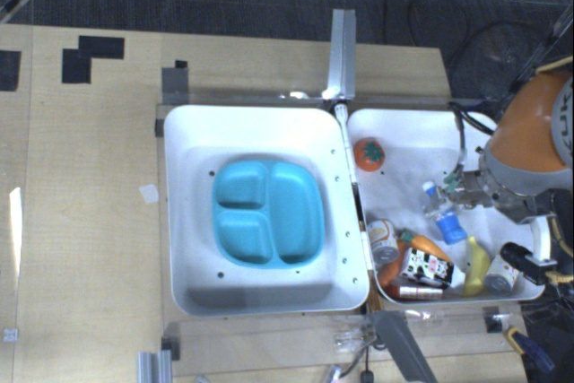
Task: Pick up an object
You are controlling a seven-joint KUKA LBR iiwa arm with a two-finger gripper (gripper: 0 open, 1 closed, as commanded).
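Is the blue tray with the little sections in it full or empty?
Empty. The blue tray lies flat in the left bin, and all three of its sections show bare blue.

**Arm reaching in low from the right**

The grey arm (547, 134) enters from the right edge of the camera view, its orange band turned upward and toward the viewer; below the band the wrist narrows to a darker metallic section that angles down and to the left; the gripper (456, 186) sits at the end of that section, pointing leftward and down at a slant; its small fingers are too blurred and foreshortened to tell how they stand.
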